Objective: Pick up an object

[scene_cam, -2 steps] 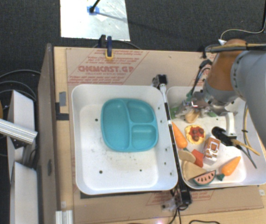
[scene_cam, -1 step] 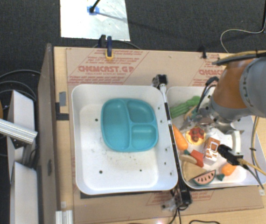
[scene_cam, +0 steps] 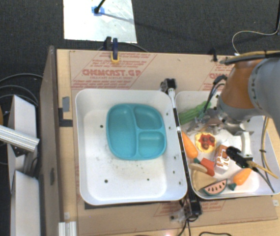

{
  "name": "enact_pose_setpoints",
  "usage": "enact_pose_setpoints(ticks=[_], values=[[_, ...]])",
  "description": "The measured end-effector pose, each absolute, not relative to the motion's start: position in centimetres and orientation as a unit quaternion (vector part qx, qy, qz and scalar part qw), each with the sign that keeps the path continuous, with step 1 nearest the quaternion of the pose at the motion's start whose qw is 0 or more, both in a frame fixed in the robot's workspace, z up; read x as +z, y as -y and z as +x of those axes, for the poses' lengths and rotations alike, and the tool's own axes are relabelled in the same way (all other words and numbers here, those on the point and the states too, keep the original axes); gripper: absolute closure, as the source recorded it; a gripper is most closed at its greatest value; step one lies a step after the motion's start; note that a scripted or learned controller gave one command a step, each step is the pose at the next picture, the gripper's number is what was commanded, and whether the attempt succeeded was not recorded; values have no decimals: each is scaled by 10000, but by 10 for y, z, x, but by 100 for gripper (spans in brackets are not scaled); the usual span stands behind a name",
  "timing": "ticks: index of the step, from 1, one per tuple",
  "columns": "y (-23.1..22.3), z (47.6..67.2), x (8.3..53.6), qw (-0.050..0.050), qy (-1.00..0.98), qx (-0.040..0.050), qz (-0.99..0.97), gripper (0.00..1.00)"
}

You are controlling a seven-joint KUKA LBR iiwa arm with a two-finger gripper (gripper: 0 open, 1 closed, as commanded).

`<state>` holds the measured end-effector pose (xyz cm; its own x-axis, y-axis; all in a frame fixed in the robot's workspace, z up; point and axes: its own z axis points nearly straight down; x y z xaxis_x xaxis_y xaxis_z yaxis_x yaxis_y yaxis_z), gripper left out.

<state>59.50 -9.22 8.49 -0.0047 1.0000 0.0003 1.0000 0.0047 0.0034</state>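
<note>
The round yellow toy pizza with red topping (scene_cam: 206, 141) lies flat in the right-hand shallow white bin (scene_cam: 258, 192), towards its left side. It is the piece closest under the end of the grey arm (scene_cam: 260, 82), so it is probably the one to be picked. Around it are an orange toy carrot (scene_cam: 189, 146) just to its left, a green leafy toy (scene_cam: 194, 113) on the far side, and a toy watermelon slice (scene_cam: 213, 187) at the near edge. None of them is off the bin floor.

The arm hangs low over the far part of this bin. Its wrist hides the jaws, so I cannot tell whether they are spread or pressed together, and nothing shows between them.

The left white bin (scene_cam: 130, 178) holds a teal divided plastic plate (scene_cam: 136, 132).

As I judge it, the approach is largely made, while the grasp and the lift are still to do.
</note>
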Motion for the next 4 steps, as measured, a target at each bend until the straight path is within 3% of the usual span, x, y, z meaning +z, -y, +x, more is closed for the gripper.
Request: enact_pose_setpoints(ticks=[1,2,3,4], values=[[109,651,86,31,-7092,17,7050,0],[92,640,85,4,-7091,0,7051,0],[102,665,83,-57,-7095,-81,7046,0],[100,665,83,-42,-7085,-82,7056,0]])
